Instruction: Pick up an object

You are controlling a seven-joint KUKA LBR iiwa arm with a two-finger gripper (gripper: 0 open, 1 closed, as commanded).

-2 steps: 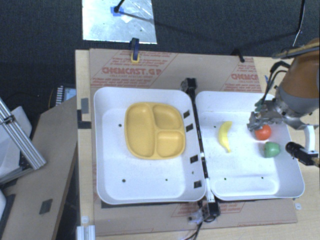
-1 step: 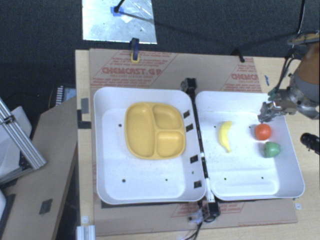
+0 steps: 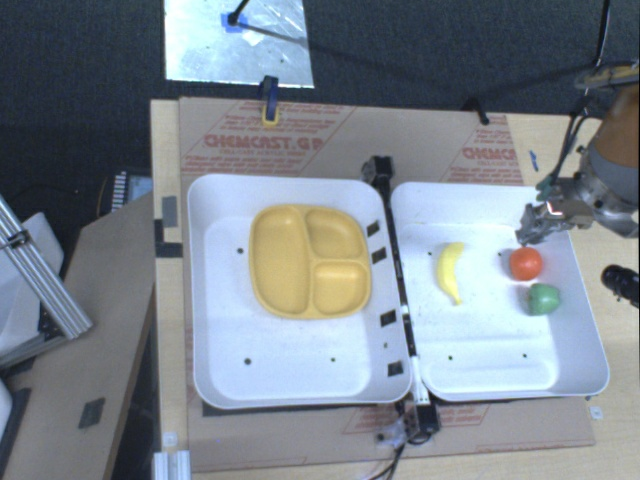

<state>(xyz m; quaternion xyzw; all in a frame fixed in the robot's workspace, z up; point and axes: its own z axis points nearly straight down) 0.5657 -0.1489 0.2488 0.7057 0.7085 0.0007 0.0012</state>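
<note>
Three small objects lie in the right bin (image 3: 480,378): a yellow banana (image 3: 450,271) left of centre, a red-orange tomato-like ball (image 3: 526,263) to its right, and a green round fruit (image 3: 543,299) just below the ball. My gripper (image 3: 535,226) hangs over the bin's upper right part, just above the red ball and slightly apart from it. Nothing shows between its fingers.
The left bin (image 3: 225,368) holds a yellow divided plate (image 3: 308,260). A black divider with clips (image 3: 392,268) runs between the bins. Cardboard lies under both bins, and a metal sheet (image 3: 238,26) sits at the back. The arm enters from the right edge.
</note>
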